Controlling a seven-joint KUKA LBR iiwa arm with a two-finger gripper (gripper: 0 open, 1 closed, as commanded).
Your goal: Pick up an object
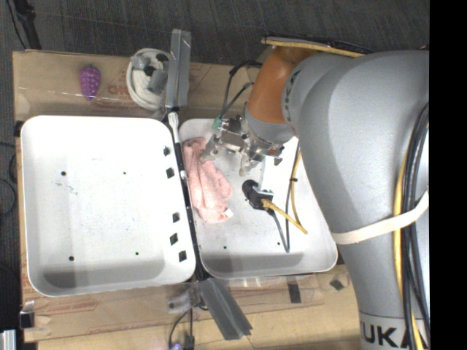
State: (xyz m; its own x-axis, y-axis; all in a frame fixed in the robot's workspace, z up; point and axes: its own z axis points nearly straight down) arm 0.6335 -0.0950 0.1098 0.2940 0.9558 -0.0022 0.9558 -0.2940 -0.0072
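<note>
A pink cloth [205, 183] lies crumpled in the right bin [241, 257], along its left wall. My gripper [228, 146] hangs over the upper part of that bin, just right of the cloth's top end. The wrist and arm cover the fingertips, and I see nothing held between them.
The left bin [95, 203] sits beside the right one, with a grey divider bar [182, 195] between them. On the bench behind the bins are a purple grape-like toy [90, 81] and a white coiled roll [148, 77]. The big grey arm [365, 159] covers the right bin's right side.
</note>
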